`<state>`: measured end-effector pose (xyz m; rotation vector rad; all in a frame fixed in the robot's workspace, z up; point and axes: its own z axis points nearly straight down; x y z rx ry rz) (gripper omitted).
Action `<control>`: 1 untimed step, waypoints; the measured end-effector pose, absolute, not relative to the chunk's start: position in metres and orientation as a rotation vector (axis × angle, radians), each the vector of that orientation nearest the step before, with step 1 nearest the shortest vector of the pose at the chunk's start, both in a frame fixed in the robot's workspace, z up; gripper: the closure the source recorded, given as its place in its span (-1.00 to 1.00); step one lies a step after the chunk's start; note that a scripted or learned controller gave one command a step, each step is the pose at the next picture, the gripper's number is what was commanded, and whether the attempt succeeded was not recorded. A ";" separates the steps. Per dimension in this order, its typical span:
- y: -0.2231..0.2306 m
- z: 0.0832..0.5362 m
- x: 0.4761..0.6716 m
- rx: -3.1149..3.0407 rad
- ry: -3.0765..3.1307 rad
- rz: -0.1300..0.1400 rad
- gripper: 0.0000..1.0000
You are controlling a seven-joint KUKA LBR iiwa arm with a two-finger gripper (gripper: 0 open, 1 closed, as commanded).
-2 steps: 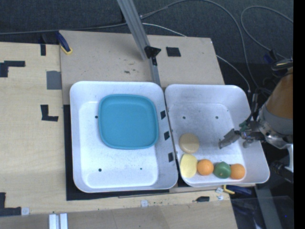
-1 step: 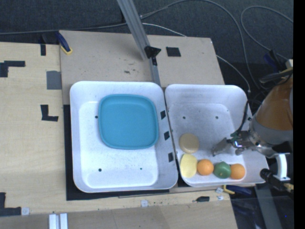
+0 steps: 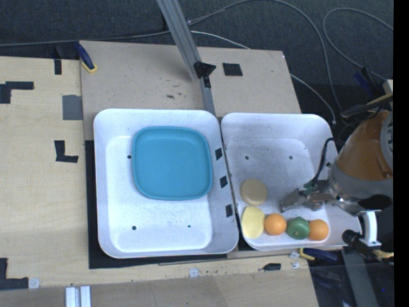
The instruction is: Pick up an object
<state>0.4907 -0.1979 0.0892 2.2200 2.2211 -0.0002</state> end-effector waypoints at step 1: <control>-0.198 0.101 0.492 2.218 2.218 0.002 1.00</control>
